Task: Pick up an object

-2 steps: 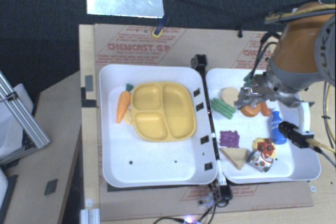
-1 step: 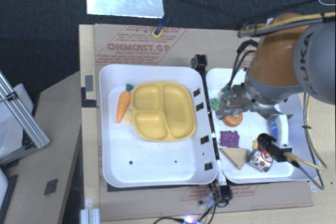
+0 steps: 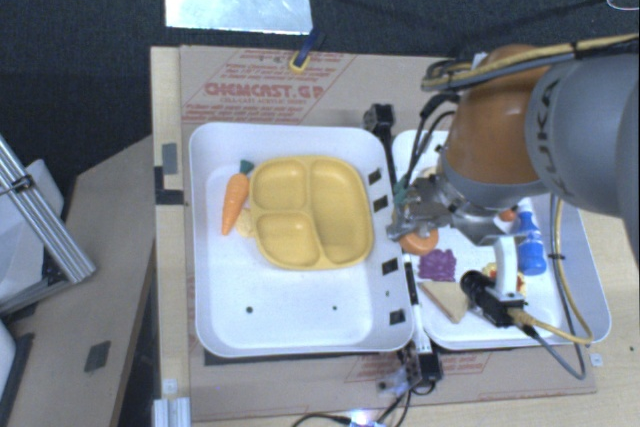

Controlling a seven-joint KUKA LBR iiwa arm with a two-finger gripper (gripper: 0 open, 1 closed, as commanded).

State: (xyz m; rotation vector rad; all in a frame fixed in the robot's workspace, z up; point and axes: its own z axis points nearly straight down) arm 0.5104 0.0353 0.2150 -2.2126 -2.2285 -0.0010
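Start with the arm (image 3: 540, 125): you see it fill the right of the frame, its orange band hanging over the right bin (image 3: 590, 315). To its left lies the left bin (image 3: 300, 325), with a yellow divided plate (image 3: 305, 212) in its upper middle and a toy carrot (image 3: 233, 200) just beside the plate's left edge, long axis running up and down the frame.

Now the right bin's smaller things. Below the wrist sit an orange rounded piece (image 3: 420, 240), a purple bunch like toy grapes (image 3: 437, 265), a tan wedge (image 3: 445, 300) toward the lower edge, and a blue bottle-like item (image 3: 530, 250) to the right.

The gripper (image 3: 415, 215) stands near the right bin's left wall, and the orange piece lies directly under it, at or touching its tip. That is probably your target. Whether the pincer is released or clenched, you cannot tell; the wrist blocks it.
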